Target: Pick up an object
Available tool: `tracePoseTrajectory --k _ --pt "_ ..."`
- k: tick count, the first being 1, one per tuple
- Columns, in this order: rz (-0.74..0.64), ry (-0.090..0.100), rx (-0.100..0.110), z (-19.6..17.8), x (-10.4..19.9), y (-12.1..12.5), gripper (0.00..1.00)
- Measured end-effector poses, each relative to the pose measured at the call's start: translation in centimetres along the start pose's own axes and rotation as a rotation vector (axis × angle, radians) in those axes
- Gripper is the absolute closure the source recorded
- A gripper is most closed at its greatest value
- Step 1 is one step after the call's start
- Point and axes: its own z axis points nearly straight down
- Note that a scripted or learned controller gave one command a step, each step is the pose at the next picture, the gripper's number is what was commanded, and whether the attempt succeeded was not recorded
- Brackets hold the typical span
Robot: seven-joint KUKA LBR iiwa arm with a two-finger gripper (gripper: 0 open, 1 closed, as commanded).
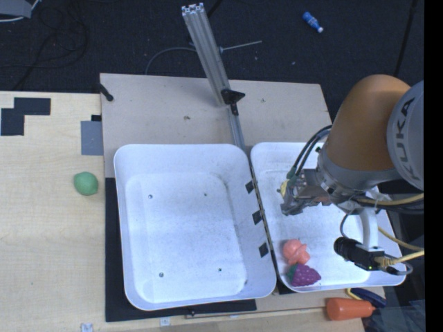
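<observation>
Your pincer [291,203] hangs over the right bin [273,164], above the pink toy [296,251] and purple grapes [304,276]; its grip state is unclear.

I'm looking down on a robotics lab: a plywood worktop [173,109] carries two white bins [181,227] on a black mat. An aluminium rail [208,50] slants over dark carpet [104,33] strewn with loose cables [41,12] at the far side, and the KUKA arm [377,133] fills the right.

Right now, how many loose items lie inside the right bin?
2: a pink toy and a purple toy, touching, near the right bin's front-left corner. The arm may hide others.
</observation>
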Motion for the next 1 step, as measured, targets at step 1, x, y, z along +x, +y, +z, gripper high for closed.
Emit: tracePoseTrajectory --k 1 --pt "-0.001 0.000 0.001 1.24 5.66 0.68 1.00"
